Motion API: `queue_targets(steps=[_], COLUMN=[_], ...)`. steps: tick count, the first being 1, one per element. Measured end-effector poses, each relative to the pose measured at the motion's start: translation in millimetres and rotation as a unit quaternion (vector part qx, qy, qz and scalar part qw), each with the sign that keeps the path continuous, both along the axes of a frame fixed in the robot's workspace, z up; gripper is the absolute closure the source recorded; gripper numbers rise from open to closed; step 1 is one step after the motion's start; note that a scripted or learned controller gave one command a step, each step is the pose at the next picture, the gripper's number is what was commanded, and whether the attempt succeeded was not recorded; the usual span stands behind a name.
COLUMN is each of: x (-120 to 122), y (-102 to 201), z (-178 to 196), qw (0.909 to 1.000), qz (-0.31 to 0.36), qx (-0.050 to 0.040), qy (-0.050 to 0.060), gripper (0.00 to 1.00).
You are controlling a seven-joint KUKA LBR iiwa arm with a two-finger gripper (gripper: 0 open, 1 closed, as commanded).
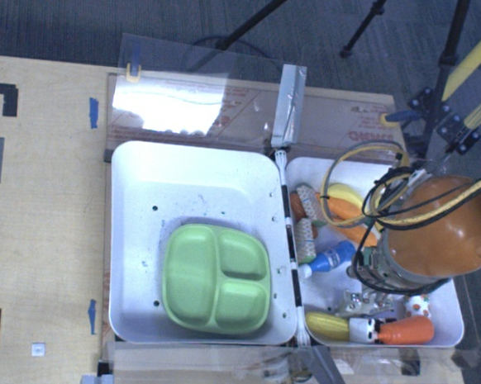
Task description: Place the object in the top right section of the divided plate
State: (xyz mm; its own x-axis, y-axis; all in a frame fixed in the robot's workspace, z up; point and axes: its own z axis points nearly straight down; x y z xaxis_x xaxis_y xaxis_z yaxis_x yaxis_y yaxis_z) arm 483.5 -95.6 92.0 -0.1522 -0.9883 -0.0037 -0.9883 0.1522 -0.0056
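The green divided plate [215, 279] is seen lying in the left bin [130, 220]. The gripper [370, 303] is lowered into the right bin [453, 328], among toy foods beside the plate's bin; its opening cannot be told.

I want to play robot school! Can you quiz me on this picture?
1. True or false: the green divided plate lies in the left bin.
2. Which bin holds the toy carrot? A) left B) right
3. Fill in: the arm's end effector hangs over the ____ bin, near the blue bottle and the yellow toy.

Key: 1 true. 2 B, the right bin. 3 right.
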Motion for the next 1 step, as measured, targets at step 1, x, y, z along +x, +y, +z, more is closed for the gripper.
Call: queue_targets(steps=[1], x=[-2.7], y=[90.8], z=[93.0], qw=[0.9661], qz=[-0.258], qx=[0.0018], qy=[0.001], gripper=[1.0])
